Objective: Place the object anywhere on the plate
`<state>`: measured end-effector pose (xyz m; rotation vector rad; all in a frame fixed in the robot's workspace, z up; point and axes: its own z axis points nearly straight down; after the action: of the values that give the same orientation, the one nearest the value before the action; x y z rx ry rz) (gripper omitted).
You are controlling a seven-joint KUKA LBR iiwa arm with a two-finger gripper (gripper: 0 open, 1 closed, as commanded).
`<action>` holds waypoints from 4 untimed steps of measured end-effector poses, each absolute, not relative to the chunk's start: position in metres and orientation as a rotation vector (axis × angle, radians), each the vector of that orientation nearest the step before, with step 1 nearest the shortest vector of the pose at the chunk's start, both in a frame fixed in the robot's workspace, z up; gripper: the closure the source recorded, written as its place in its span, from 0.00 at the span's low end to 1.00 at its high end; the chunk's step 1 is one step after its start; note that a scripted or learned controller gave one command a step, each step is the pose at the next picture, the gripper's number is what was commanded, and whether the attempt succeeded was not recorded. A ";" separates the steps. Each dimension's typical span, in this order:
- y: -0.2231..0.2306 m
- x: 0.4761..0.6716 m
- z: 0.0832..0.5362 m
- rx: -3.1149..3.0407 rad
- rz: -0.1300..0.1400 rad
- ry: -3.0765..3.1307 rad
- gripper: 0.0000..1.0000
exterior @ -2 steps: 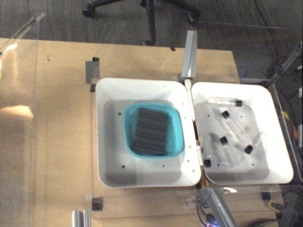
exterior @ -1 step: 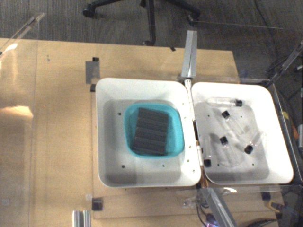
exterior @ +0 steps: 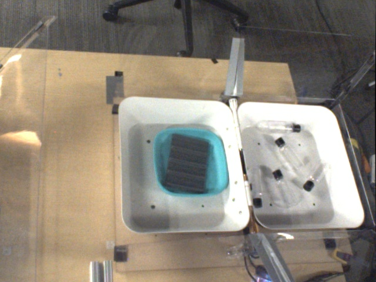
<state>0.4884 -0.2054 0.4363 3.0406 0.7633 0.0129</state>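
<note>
Two shallow white bins are seen from above, set side by side and touching on a pale wooden bench (exterior: 64,175). The left bin (exterior: 176,106) holds a turquoise plate (exterior: 220,163) with rounded corners, placed near its middle. A dark grey object (exterior: 188,162), rectangular and ribbed with grooves running across it, is lying flat on the plate. It is tilted slightly out of line with the plate's sides and is kept wholly inside the turquoise rim, which is left bare on every side of it.

The right bin (exterior: 346,157) is scattered with several small clear items with black caps (exterior: 276,174). They are spread well apart over the bin's floor, and one black cap (exterior: 257,202) is found close to the wall shared with the left bin. Their exact shape is too faint to be told.

A grey metal bar (exterior: 236,66) is seen running back from the point where the two bins meet. Beyond the bench, grey carpet is shown, with the black legs of an office chair (exterior: 176,4) at the top. Whether the claw is spread or pressed together cannot be told
</note>
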 end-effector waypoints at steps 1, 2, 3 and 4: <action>-0.206 0.488 0.436 3.084 0.014 0.563 0.00; -0.206 0.488 0.436 3.114 0.015 0.363 0.00; -0.206 0.488 0.436 3.119 0.015 0.327 0.00; -0.206 0.488 0.436 3.119 0.014 0.327 0.00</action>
<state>0.4884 -0.2057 0.4362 3.1186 0.3272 0.0139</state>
